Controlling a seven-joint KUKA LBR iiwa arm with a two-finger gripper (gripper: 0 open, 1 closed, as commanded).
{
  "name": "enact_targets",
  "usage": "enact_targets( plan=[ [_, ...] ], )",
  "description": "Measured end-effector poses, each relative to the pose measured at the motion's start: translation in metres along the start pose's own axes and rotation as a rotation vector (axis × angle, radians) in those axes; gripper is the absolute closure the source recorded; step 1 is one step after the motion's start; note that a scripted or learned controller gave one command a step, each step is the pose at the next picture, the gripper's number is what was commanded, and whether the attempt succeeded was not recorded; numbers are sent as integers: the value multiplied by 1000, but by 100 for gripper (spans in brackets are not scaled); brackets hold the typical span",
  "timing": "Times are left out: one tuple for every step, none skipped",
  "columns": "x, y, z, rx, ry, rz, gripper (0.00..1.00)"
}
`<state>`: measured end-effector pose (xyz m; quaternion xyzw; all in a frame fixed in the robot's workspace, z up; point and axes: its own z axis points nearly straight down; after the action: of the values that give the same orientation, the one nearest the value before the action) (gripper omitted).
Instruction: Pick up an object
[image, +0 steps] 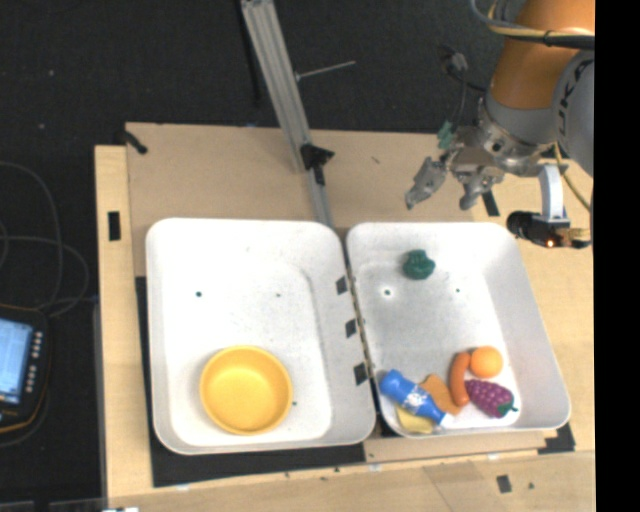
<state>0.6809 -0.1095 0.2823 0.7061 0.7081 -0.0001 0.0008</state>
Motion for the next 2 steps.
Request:
enact_targets(
  plan=[
    [0,0,0,0,-1,0,0],
    [-5,-11,54,5,-1,4,0]
  ],
)
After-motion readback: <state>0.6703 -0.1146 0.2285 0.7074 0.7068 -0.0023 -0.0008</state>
